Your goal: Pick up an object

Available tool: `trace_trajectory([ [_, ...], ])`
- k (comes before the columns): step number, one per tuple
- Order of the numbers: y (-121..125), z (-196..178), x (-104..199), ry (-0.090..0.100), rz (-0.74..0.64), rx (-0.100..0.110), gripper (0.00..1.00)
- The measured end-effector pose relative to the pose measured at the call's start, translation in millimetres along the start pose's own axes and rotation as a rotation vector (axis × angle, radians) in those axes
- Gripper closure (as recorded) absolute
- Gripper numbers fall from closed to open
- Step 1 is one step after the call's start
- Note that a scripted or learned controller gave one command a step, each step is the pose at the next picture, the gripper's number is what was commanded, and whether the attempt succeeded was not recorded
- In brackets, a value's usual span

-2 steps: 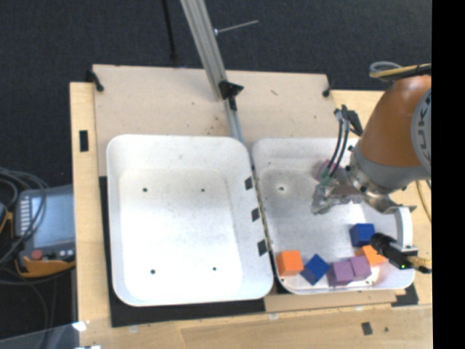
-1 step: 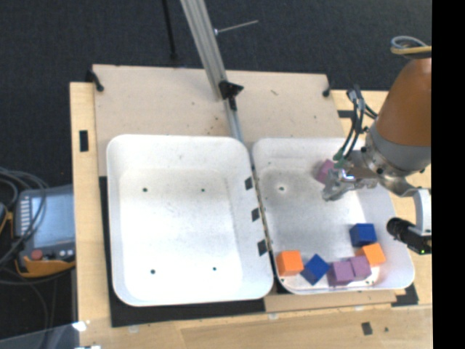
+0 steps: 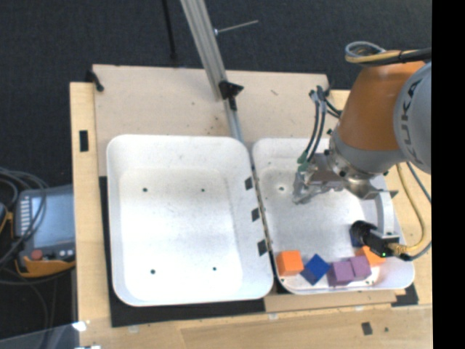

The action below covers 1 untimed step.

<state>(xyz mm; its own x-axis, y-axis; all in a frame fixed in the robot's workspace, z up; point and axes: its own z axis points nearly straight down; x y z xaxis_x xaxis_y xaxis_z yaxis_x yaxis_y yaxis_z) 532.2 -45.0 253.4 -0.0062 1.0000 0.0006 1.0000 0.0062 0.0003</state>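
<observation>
In the right bin (image 3: 290,227), along its near edge, lie an orange block (image 3: 290,262), a blue block (image 3: 315,269) and a purple block (image 3: 348,271) in a row. My gripper (image 3: 304,187) hangs over the middle of the right bin, well behind the blocks and apart from them. Nothing shows between its fingers. The orange-banded wrist covers the bin's far right part.
The left bin (image 3: 182,217) stands beside the right one, with black clips along their shared edge. A slanted aluminium post (image 3: 211,57) rises behind the bins. A pendant with cables (image 3: 40,231) lies off the bench at the left.
</observation>
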Motion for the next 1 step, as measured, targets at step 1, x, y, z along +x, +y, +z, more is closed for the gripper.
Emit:
trace_trajectory([
  [1,-2.0,-3.0,57.8,0.001,-0.002,0.0,1.0],
])
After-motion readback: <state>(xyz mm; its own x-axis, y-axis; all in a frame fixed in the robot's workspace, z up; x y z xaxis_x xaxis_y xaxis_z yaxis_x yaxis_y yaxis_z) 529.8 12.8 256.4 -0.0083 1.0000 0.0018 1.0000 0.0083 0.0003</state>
